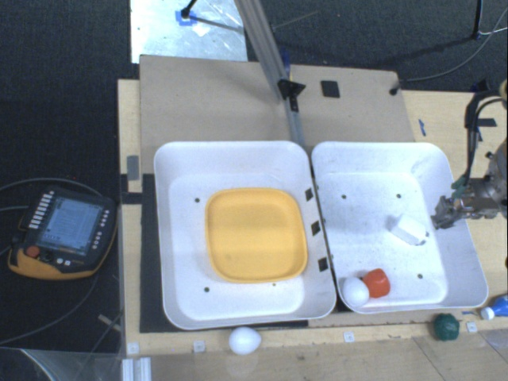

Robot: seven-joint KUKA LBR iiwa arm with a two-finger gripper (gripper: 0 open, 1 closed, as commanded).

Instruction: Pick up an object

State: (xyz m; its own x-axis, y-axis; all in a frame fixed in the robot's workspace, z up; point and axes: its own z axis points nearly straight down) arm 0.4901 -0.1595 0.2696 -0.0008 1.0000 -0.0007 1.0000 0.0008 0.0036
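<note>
The right bin (357, 173) holds a small white block (409, 230) near its right side, an orange-red cup-like object (377, 283) at the front, and a white ball (355, 292) touching it on the left. A square yellow plate (256, 234) lies flat in the left bin (182, 213). My gripper (444, 213) hangs at the right bin's right edge, just right of the white block and apart from it. Nothing shows between its fingers.
A white egg-shaped ball (244, 340) lies on the bench in front of the left bin. A dark green ball (446, 327) sits at the front right, off the bins. A teach pendant (62, 230) rests at the far left. A slanted pole (266, 38) rises behind the bins.
</note>
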